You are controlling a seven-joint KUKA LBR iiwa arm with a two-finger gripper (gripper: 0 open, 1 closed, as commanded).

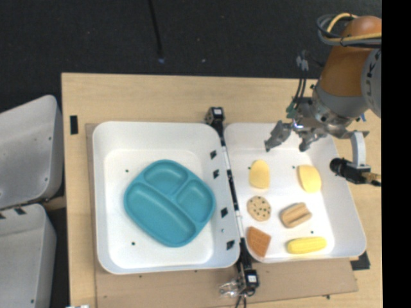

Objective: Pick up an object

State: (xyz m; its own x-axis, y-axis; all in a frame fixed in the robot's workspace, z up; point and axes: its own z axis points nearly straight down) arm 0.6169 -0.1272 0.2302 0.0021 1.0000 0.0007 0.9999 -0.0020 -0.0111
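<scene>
The right bin [340, 233] holds several food pieces. A pale yellow piece [259, 174] lies near its left side, another yellow piece [309, 178] to its right. Below them sit a speckled cookie [259, 208], a brown roll [295, 215], an orange-brown wedge [259, 241] and a yellow corn-like piece [306, 244]. My gripper [291, 138] hangs over the bin's far part, open, its two fingers spread with nothing between them. It is above and behind the two yellow pieces, apart from both.
The left bin [109, 242] holds a teal divided plate [169, 201]. A black clip [214, 115] sits at the far end of the seam between the bins, a connector [244, 281] at the near end. A black fitting [350, 169] juts over the right bin's right edge.
</scene>
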